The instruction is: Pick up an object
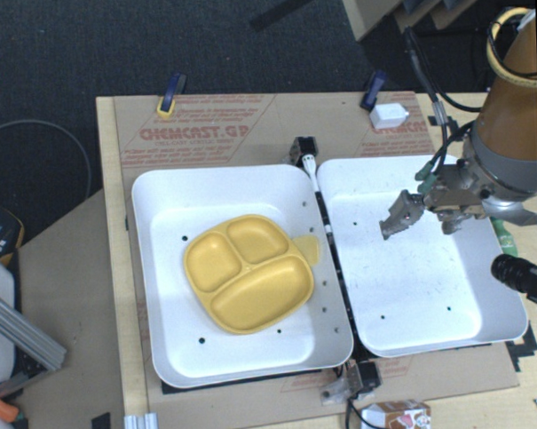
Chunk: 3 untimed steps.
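The gripper (pixel 400 219) is seen above the right bin (pixel 415 318); whether it is spread or closed cannot be told, and nothing is seen held. The yellow divided plate (pixel 248 272) lies in the left bin (pixel 168 347), at about eight o'clock from the gripper, its long axis running ten to four. "CHEMCAST" can be read on the board (pixel 194 131).

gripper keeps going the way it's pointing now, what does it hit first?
Probably the floor of the right bin: the gripper hangs over it, pointing down and left. Depth unclear; the yellow divided plate lies further left.
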Tool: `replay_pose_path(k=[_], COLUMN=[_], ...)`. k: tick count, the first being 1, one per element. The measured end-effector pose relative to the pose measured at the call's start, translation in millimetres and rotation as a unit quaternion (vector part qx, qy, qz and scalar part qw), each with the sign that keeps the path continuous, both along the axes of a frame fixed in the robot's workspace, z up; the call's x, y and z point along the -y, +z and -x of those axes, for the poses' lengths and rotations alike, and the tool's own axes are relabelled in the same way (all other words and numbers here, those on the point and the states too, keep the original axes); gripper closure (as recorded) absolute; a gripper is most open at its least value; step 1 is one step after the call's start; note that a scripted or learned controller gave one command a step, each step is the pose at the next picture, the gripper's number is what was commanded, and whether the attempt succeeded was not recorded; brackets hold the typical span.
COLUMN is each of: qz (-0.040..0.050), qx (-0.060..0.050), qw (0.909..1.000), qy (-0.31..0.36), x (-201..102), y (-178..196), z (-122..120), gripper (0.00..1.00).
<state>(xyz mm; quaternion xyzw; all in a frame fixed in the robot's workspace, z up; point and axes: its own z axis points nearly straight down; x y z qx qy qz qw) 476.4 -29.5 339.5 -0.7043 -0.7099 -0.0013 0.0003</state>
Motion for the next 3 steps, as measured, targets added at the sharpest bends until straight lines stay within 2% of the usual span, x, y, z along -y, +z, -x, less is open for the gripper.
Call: replay_pose_path(k=[1,2,3], qz=[0.0012,0.0001,0.001], qx=[0.001,-0.003,0.003], qw=[1.0,1.0,1.0], qy=[-0.003,0.001,-0.005], x=[4.0,-100.1,-73.9], y=[7.5,-11.9,48.1], z=[-3.8,-5.2,-3.3], gripper=[1.0,1.0,1.0])
